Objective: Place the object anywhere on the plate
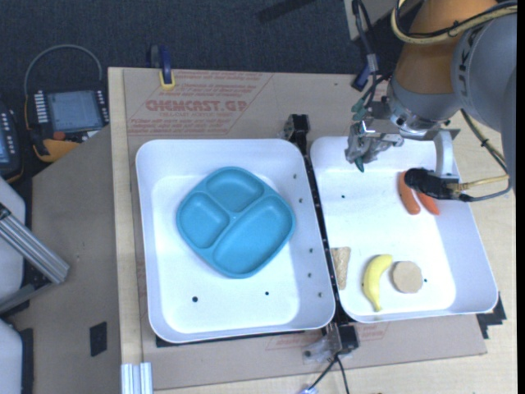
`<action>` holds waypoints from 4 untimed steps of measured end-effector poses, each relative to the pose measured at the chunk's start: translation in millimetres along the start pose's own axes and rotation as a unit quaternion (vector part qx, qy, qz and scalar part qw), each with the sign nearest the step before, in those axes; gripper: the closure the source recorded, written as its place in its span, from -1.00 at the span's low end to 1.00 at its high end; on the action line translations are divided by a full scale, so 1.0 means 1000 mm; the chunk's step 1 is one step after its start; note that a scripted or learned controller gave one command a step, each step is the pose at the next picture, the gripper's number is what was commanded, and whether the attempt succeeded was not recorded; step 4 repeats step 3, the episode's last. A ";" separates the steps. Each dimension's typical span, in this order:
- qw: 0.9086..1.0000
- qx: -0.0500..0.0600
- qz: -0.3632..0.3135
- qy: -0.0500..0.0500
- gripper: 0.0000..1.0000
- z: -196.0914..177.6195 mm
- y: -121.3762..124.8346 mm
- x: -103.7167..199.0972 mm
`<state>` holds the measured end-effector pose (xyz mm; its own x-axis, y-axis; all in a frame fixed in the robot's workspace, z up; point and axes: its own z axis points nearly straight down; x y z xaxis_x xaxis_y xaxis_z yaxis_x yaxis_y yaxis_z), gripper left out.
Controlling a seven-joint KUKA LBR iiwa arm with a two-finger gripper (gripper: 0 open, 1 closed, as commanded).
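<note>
Dark blue carpet surrounds a pale desk [123,220] topped with a printed cardboard sheet, seen from above at a slant. On the desk's left half sits a shallow white bin [156,245]. It holds a blue plate [236,222] with three compartments, lying flat near the middle with nothing on it. To the right, a second white bin [459,253] holds the loose things, any of which could be the task's object. A tan wedge [340,263] rests against its left wall, and a yellow banana [375,279] lies beside it, its long axis running front to back. A round tan disc [406,277] touches the banana's right side. The claw [359,156] hangs over the far left corner of this bin on a grey and orange arm [443,48]. Whether it is open or closed cannot be told, and nothing shows in its grip. An orange piece [409,195] lies just right of the claw and a little nearer the front, lengthwise front to back. It looks the closest pick, while the plate lies well to the claw's left.
</note>
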<state>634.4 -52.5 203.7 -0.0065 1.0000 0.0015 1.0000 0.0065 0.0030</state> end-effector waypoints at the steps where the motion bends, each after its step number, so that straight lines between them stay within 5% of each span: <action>1: 1.000 -0.001 0.000 0.000 1.00 -0.015 0.012 0.051; 3: 1.000 0.000 0.000 0.000 1.00 -0.009 0.021 0.161; 4: 1.000 0.000 0.000 0.000 1.00 -0.009 0.021 0.161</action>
